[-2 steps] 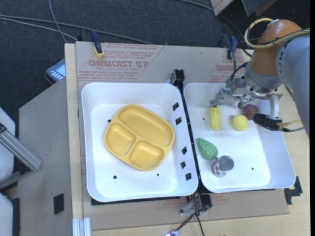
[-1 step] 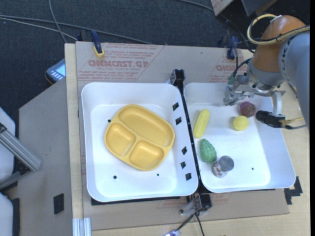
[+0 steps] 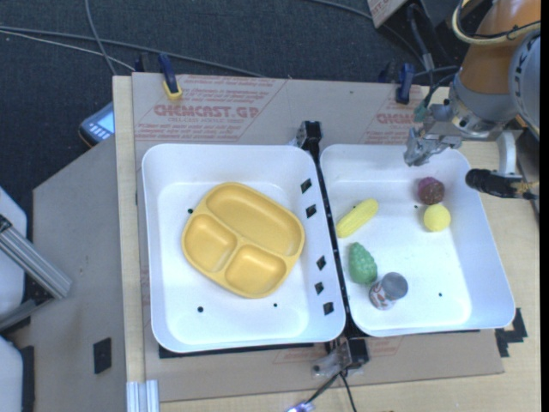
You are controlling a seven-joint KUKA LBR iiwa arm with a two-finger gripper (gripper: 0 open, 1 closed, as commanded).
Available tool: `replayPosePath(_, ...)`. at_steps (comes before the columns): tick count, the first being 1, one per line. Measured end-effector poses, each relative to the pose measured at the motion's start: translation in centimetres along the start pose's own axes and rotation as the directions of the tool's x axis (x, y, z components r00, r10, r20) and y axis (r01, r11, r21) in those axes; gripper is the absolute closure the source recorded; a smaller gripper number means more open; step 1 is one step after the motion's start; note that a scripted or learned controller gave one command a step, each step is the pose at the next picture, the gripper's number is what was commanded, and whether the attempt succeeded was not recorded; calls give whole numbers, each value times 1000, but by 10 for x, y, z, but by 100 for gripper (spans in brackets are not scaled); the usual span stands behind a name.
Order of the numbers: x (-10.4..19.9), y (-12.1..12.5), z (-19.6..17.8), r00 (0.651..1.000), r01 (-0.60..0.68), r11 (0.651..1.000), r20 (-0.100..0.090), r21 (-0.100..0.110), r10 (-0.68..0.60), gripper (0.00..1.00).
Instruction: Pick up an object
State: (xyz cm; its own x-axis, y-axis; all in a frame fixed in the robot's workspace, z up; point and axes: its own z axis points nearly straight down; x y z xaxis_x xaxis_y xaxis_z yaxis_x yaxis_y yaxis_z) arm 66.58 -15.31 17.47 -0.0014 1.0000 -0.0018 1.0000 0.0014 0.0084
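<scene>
The right bin (image 3: 480, 281) holds several small objects: a yellow corn cob (image 3: 357, 217), a dark red round fruit (image 3: 431, 190), a yellow lemon-like ball (image 3: 437, 218), a green bumpy fruit (image 3: 361, 263) and a small grey can (image 3: 389, 289) lying on its side. My gripper (image 3: 418, 151) hangs over the bin's far rim, up and left of the dark red fruit. Nothing shows between its fingertips. The grey arm with its orange band (image 3: 506, 24) rises at the upper right.
The left bin (image 3: 163, 230) carries a yellow divided plate (image 3: 243, 239). Black clips run along the seam between the bins (image 3: 315, 221). Blue clamps (image 3: 170, 80) hold the cardboard at the back. Cables trail across the dark floor.
</scene>
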Motion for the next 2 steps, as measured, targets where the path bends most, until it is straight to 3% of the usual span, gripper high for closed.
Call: replayPosePath(2,-1,-3,-103,1000,0,1000,0,0,0,100)
